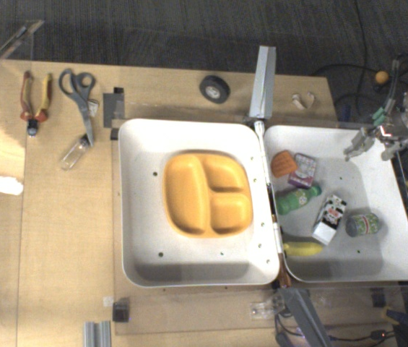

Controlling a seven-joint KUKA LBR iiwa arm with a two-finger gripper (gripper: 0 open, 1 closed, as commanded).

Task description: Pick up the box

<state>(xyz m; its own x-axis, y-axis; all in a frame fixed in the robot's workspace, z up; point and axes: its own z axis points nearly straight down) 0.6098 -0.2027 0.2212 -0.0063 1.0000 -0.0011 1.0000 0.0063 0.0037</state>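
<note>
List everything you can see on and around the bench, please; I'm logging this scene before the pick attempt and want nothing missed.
left bin: 1, white, centre of bench
divided tray: 1, yellow, in the left bin
right bin: 1, white, beside the left bin
box: 1, white with dark print, right bin, middle
bottle: 1, green, right bin, left of the box
can: 1, green-grey, right of the box
banana: 1, yellow, right bin, near edge
orange item: 1, right bin, far left corner
small packet: 1, purple-white, beside the orange item
scissors: 1, grey, bench far left
pliers: 1, red-handled, left of the scissors
tape roll: 1, black, bench far edge
gripper: 1, grey, above the right bin's far right
</note>
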